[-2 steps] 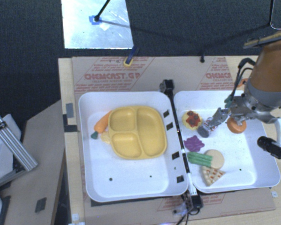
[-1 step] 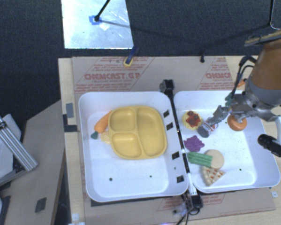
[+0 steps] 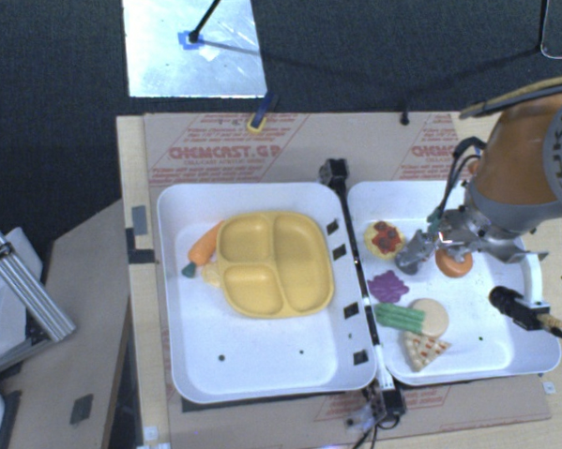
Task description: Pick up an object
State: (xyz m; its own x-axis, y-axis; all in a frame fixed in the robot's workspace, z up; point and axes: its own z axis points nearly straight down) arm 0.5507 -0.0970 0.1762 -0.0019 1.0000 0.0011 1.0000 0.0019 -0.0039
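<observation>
Hovering gripper (image 3: 416, 255) in right bin (image 3: 485, 356), near purple grapes (image 3: 387, 285), orange slice (image 3: 454, 262)

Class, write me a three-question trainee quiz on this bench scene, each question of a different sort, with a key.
1. True or false: the yellow divided plastic plate lies in the right white bin.
2. Which toy touches the plate's left edge? A) orange toy carrot B) purple toy grapes C) toy pizza slice
3. Fill in: the grey two-finger gripper hovers over the ___ bin.

Key: 1 false, it lies in the left white bin; 2 A; 3 right.
</observation>
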